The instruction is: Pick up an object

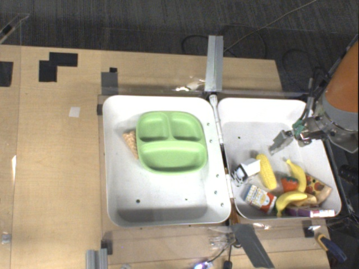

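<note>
My gripper (pixel 279 141) hangs over the right bin (pixel 252 119), near its middle right, with the arm (pixel 343 102) coming in from the right edge. Nothing shows held in it. Just below and left of it lies a pile of toy food at the bin's near end: a yellow corn cob (pixel 266 171), a banana (pixel 297 174), a second banana (pixel 290 199), a small carton (pixel 257 195), a red piece (pixel 289 184) and a small white and black object (pixel 241 171). The corn cob's top is closest to the gripper.
The left bin (pixel 118 178) holds a green divided plate (pixel 170 140) with a tan waffle-like piece (pixel 130 143) poking out at its left. A metal post (pixel 214 63) stands behind the wall between the bins. The right bin's far half is bare white floor.
</note>
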Controlling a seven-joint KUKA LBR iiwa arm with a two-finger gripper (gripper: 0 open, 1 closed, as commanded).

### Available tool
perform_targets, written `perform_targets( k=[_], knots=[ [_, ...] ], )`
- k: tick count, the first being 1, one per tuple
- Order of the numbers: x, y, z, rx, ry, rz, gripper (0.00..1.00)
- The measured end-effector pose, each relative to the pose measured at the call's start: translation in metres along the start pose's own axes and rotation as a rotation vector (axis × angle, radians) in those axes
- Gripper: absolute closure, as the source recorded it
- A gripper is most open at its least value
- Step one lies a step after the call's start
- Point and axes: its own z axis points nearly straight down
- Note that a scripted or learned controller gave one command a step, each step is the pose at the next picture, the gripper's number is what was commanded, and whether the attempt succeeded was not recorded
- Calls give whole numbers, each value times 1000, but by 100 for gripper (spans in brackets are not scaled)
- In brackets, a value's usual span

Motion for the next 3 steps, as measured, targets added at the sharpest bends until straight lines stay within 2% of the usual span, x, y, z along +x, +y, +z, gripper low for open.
perform_targets(
  k=[1,2,3],
  knots=[
    [-1,21,175,-10,-4,-118,0],
    [1,24,164,-16,0,-119,100],
    [30,74,81,2,1,240,100]
  ],
)
